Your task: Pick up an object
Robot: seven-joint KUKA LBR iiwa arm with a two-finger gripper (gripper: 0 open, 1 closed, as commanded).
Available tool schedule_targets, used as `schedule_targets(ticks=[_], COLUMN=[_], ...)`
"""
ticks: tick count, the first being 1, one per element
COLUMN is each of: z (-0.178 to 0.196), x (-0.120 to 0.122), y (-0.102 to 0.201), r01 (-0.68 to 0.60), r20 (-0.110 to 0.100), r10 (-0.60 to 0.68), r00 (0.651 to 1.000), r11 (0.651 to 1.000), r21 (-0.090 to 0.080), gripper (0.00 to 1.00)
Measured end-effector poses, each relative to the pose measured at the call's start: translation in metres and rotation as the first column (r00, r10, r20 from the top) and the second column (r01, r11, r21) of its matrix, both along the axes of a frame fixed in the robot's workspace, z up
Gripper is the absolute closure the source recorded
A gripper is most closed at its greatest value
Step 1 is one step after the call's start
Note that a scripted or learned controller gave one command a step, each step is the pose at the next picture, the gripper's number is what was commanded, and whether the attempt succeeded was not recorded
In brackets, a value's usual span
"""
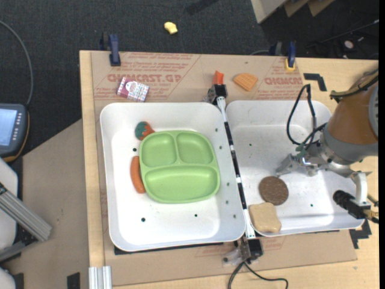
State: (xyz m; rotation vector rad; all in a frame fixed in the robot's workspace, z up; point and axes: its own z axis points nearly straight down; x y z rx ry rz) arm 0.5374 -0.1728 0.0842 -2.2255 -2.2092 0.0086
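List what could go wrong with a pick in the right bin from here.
1. The brown disc looks flat, so the gripper may slide off it.
2. The tan block sits on the right bin's front rim and could be knocked out.

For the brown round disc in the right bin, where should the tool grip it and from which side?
The brown disc lies flat on the floor of the right bin, so probably best from straight above, fingers closing across its rim. Its upper and left edges have bare floor; the tan bread-like piece sits close below it, so avoid that side. It looks thin, so a grip may slip.
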Motion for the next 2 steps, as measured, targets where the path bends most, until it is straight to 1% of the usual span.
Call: schedule_targets(ticks=[1,2], z=[0.072,0.019], x=[0.011,-0.017], y=[0.045,0.078], r01=[-0.012,-0.010], r20=[0.016,0.001], r10=[0.012,0.010], r00=[1.000,1.000], r11=[1.000,1.000], r21=[-0.001,0.003], gripper=[0.00,0.00])
